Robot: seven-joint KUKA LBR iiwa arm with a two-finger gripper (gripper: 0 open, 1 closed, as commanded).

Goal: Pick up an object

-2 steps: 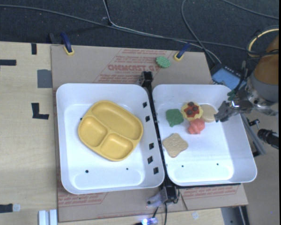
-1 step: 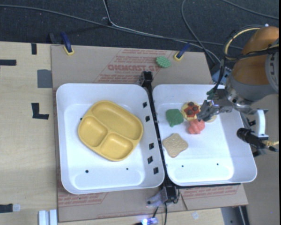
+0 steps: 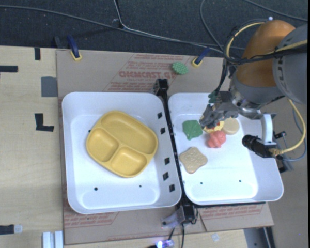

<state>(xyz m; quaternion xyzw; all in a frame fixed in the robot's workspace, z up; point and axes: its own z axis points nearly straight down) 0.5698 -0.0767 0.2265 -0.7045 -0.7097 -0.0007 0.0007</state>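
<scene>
Bins stood side by side on the brown cardboard sheet (image 3: 139, 74) that covered the bench. The left white plastic bin (image 3: 77, 190) held a yellow plastic tray with three compartments (image 3: 122, 143), which lay a little turned inside it. The right white plastic bin (image 3: 237, 185) held four small toy foods in its upper half: a green leaf-shaped piece (image 3: 192, 129), a tan flat piece shaped like a slice of toast (image 3: 192, 159), a red-pink rounded piece (image 3: 216, 139) and a pale yellow round piece (image 3: 231, 126). The red-pink piece and the pale yellow piece were touching each other, and the green piece lay just beside them on the left. The tan piece lay apart, lower in the bin.

The grey arm with the orange band (image 3: 263, 50) reached in from the right, and its dark gripper (image 3: 214, 120) was low over the group of three, between the green piece and the pale yellow one. How wide the gripper stood I could not tell, because its own body covered the tips. Another small green knobbly object (image 3: 180, 68) lay on the cardboard above the bins, well apart from everything else.
</scene>
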